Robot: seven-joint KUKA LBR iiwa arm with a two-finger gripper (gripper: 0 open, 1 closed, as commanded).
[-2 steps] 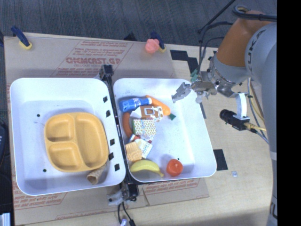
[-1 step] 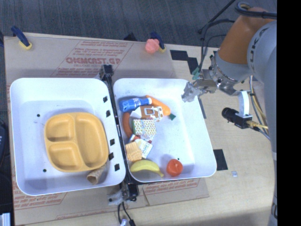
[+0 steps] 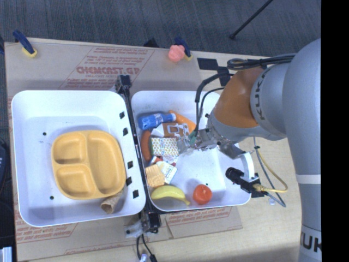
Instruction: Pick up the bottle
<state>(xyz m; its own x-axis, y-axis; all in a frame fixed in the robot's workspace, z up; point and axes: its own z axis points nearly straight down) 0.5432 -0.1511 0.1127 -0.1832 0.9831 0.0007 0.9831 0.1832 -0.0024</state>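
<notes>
Two shallow white bins sit side by side on a cardboard-covered bench [image 3: 109, 64]. Left bin [image 3: 27, 162]: holds a yellow divided plate [image 3: 87, 162] with three compartments, lying flat, and a tan cone-shaped item [image 3: 113, 203] just beside the plate's near edge. Right bin [image 3: 229, 195]: holds a cluster of items packed along its left side. The bottle [image 3: 151, 120], blue with a white end, lies on its side at the far left corner of this bin. Touching it on the right is an orange-brown packet [image 3: 177, 126]. Below these lie a patterned wrapper [image 3: 163, 146], a red-brown sausage-shaped item [image 3: 145, 145] against the bin's left wall, and a yellow cracker-like square [image 3: 154, 174]. A banana [image 3: 169, 194] and a small red tomato-like fruit [image 3: 202, 194] rest near the bin's front wall, just beside each other.

Gripper [image 3: 192, 141]: lowered into the right bin, just right of the wrapper and near the orange-brown packet, apart from the bottle. Whether the claw is apart or together I cannot tell; it is blurred and partly hidden by the wrist.

Surface and surroundings: printed red lettering on the cardboard; dark grey carpet [image 3: 163, 10] beyond. Blue-and-yellow clamps [image 3: 24, 43] hold the cardboard's far edge, and a pink object [image 3: 176, 53] sits beside another clamp. Cables [image 3: 267, 187] trail off the arm at the bin's right side.
</notes>
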